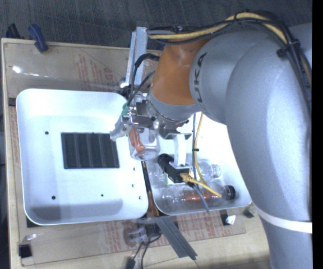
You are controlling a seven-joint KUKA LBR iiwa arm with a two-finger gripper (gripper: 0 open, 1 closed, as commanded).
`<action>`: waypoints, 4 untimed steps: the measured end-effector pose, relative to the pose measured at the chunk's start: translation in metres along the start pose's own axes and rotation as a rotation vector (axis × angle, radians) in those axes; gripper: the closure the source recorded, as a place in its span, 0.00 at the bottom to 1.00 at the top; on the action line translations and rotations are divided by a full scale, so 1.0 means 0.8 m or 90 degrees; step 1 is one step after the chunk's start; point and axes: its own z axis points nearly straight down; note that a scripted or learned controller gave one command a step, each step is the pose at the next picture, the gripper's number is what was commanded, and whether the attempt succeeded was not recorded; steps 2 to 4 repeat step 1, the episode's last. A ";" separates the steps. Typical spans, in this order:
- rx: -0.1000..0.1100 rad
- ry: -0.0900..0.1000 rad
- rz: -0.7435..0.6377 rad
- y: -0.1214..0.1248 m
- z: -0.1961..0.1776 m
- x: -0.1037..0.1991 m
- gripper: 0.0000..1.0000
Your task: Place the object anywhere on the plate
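Object: a clear plastic bottle (192, 198) lies on its side in the right bin (237, 206), near its front wall, likely where it came to rest.
Plate: the dark ribbed plate (90, 150) sits flat in the left bin (38, 111), well apart from the bottle.
Tool: the tool (139, 147) hangs over the bins' shared edge; whether its fingers are spread or pressed together, I cannot tell.
Bench: a wooden bench (66, 60) carries both bins.

One fixed camera looked down at a slant from above the table (66, 237), close over both bins (32, 150).
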 end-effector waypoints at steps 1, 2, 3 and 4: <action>0.000 0.000 0.001 0.000 0.000 0.000 0.00; 0.000 0.000 0.001 0.000 0.000 0.000 0.00; 0.000 0.000 0.001 0.000 0.000 0.000 0.00; 0.000 0.000 0.001 0.000 0.000 0.000 0.00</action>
